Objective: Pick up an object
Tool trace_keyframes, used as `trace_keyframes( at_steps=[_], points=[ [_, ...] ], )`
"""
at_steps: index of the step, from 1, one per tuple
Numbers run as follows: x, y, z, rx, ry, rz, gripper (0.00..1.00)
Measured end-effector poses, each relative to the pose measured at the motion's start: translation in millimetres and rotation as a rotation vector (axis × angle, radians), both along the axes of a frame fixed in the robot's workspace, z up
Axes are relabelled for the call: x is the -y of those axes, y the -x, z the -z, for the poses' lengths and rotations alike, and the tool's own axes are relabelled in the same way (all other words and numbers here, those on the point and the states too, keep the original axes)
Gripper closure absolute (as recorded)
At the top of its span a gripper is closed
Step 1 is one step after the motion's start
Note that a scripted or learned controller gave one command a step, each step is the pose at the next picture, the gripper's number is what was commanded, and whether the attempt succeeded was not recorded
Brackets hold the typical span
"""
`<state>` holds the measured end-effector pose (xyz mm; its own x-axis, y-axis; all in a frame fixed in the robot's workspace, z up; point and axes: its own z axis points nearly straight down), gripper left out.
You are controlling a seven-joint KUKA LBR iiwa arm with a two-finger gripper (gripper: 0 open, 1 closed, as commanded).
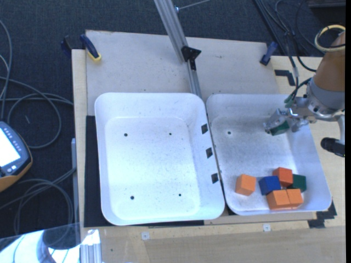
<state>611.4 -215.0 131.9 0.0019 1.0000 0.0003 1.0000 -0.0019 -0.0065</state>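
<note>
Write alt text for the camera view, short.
The gripper hangs over the upper part of the right bin, apart from a cluster of orange, blue and green blocks near that bin's lower edge. The left bin sits beside it.

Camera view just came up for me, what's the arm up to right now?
The arm's hand hangs over the upper part of the right bin, well up from the blocks. They sit clustered at the bin's near edge: an orange block on the left, a blue block, more orange blocks and a green block. I can't tell whether anything is between its fingers. The left bin has no part in this.
</note>
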Motion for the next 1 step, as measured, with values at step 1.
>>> trace_keyframes(
  at_steps=[1],
  points=[
    [-23.7,5.9,-157.3,0.017,0.003,-0.005,0.00]
  ],
)
